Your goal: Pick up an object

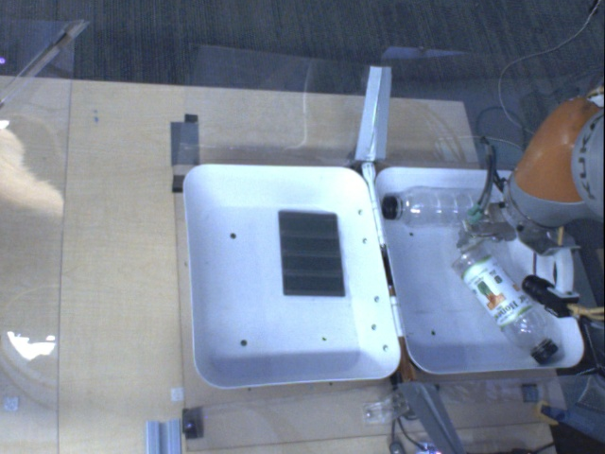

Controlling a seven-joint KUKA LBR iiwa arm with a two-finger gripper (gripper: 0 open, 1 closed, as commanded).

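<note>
**A:** You have the jaws (493, 223) down inside the right white bin (425, 348), near its far right corner, under the grey wrist with the orange band (558, 159). Can you tell how they stand?

**B:** No. The wrist body covers them from above, so you cannot tell whether they are parted or closed, nor whether anything sits between them. Treat the grasp as unproven.

**A:** Then where are your candidates?

**B:** Two. A clear plastic bottle with a dark cap (430, 205) lies on its side just to the left of the jaws, its long axis running along the bin's far wall, cap end pointing away from the jaws. Its nearer end looks to be touching or just beside them. The second, a clear plastic bottle with a white, green and red label (498, 296), lies just towards the near side of the jaws, its long axis running diagonally away towards the bin's near right corner, dark cap at the far end of it.

**A:** Which one would you go for?

**B:** I judge either is close; the labelled one's upper end lies almost under the jaws. You would want the jaws set across its long axis, not along it.

**A:** And the left bin?

**B:** The left white bin (217, 339), well apart from the jaws, holds a flat dark ribbed rectangle (311, 253).
</note>
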